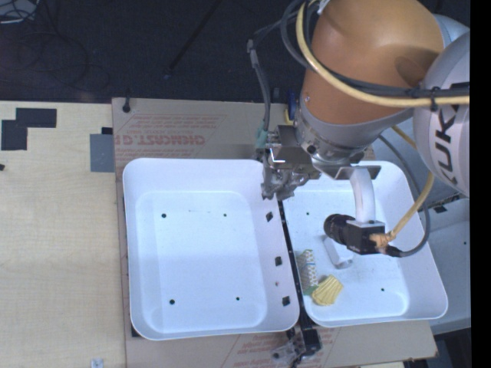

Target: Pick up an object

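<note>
My gripper (279, 184) hangs under the big orange wrist, above the far end of the rims where the two bins meet. Nothing shows between its fingers. In the right bin (414, 297), near its front left corner, lies a yellow ridged object (327, 290). A grey-green ribbed piece (308, 270) lies just to its left against the bin wall. A small clear-white piece (338, 254) lies a little beyond them, partly under the wrist's fixture. All three things are well in front of the gripper.
The left bin (142, 205) shows only small dark dots on its floor. Small black clips (278, 261) sit along the rims between the bins. Brown cardboard (184, 133) lies under both bins, with a pale bench surface (54, 236) at the left.
</note>
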Action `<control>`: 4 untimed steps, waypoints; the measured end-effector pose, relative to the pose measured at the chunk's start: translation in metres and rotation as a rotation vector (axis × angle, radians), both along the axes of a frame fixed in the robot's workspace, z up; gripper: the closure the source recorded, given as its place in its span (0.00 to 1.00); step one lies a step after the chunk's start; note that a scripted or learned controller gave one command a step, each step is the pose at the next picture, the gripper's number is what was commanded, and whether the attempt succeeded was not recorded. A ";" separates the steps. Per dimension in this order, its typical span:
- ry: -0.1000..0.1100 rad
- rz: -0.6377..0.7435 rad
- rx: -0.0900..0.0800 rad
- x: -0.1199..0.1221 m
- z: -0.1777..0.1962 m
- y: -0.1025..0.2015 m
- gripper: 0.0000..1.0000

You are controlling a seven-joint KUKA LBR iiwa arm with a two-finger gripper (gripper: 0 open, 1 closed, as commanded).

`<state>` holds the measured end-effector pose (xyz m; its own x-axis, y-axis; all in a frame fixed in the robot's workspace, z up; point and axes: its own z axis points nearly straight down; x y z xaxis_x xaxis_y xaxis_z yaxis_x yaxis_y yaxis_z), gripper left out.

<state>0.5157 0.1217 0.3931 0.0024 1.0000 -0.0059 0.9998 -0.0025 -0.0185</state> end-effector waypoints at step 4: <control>-0.008 0.017 0.003 -0.026 0.099 -0.021 1.00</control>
